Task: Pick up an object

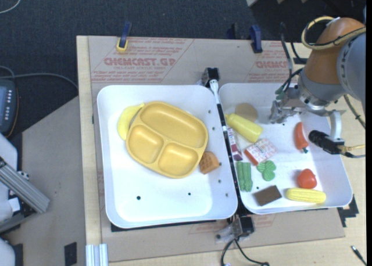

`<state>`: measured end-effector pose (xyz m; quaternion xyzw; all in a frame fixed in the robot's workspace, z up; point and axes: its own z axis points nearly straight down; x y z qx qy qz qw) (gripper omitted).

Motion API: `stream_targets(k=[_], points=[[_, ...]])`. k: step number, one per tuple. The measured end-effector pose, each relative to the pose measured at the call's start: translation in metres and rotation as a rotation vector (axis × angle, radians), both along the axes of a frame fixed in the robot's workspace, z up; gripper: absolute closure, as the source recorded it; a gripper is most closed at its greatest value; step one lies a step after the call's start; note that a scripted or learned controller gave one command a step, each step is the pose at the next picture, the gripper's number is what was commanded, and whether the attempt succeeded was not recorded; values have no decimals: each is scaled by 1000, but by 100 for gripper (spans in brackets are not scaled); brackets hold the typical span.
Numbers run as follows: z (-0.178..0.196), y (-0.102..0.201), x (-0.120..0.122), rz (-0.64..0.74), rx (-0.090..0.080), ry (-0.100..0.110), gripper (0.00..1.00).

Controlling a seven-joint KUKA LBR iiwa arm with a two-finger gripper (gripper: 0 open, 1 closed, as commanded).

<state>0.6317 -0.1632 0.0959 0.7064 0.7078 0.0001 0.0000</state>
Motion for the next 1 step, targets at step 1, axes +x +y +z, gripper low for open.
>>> stream_targets(k=[1], points=[[60,3,-6,-1,-2,-6,100]])
